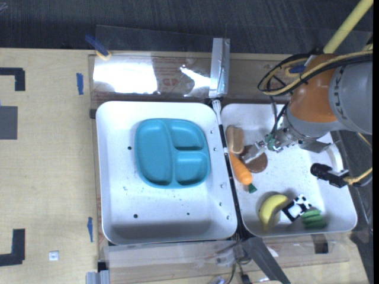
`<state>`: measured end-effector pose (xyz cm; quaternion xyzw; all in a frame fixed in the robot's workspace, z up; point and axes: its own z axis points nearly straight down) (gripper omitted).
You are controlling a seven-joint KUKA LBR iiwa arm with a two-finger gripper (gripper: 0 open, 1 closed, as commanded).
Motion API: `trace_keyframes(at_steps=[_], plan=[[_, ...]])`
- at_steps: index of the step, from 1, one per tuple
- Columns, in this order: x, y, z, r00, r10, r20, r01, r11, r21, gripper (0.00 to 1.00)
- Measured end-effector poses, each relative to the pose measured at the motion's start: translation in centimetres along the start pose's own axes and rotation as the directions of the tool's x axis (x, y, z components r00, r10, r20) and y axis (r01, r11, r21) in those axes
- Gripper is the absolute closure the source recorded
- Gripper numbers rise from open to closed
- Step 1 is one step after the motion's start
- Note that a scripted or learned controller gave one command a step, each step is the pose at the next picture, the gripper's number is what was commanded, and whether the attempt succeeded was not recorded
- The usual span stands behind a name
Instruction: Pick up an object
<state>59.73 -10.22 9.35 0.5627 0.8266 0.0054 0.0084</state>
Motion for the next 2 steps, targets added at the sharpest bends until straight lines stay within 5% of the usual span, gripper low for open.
trace_keyframes(at_steps=[1,2], plan=[[-0.1,0.2,0.1,0.999,0.044,-0.002,-0.044,0.999,0.006,0.0],[-0.2,0.4,-1.1,0.999,0.046,0.001,-0.046,0.999,-0.002,1.0]])
